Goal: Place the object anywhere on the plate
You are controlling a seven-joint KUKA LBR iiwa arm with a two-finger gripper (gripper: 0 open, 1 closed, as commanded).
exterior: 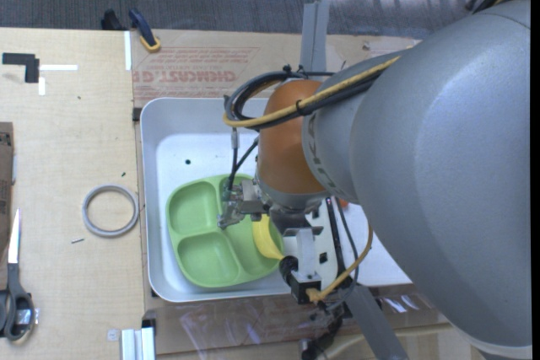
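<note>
While the pincer [232,211] hovers over the green plate [202,236], a yellow object [268,239] sits just beside.

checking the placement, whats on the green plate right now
A yellow object lies at the right edge of the green plate, under the hand. The two left compartments look bare. The arm covers the plate's right part, so anything there is hidden.

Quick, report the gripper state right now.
Gripper: cannot be told. It sits low over the green divided plate in the white bin, with a yellow object beside it.
</note>
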